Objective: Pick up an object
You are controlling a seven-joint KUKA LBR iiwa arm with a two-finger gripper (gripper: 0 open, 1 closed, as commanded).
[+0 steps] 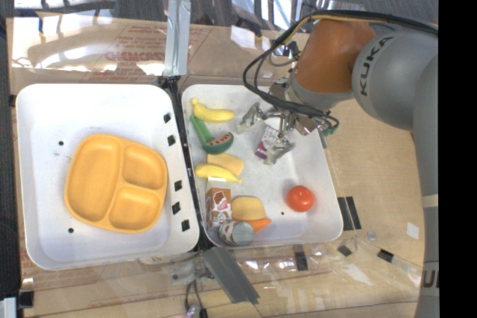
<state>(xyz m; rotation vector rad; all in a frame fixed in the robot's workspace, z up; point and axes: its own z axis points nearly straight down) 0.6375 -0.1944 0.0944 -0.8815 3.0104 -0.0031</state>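
Note:
My gripper [273, 129] hangs low over the upper middle of the right bin [320, 160], under the orange band of the arm [332, 56]. Directly beneath it is a small purple and white packet [267, 146]; I cannot make out whether the packet is gripped or just lies on the bin floor. A red tomato [300, 198] lies to the lower right of the gripper. Along the bin's left side are a banana [213, 114], a green vegetable [201, 130], a watermelon slice [220, 141] and two yellow pieces [222, 168].
At the right bin's front left corner lie a brown box [217, 205], a yellow fruit [248, 206], an orange carrot [258, 223] and a can [238, 233]. The left bin [37, 115] holds a yellow divided tray [115, 182]. Cables loop above the gripper [257, 67].

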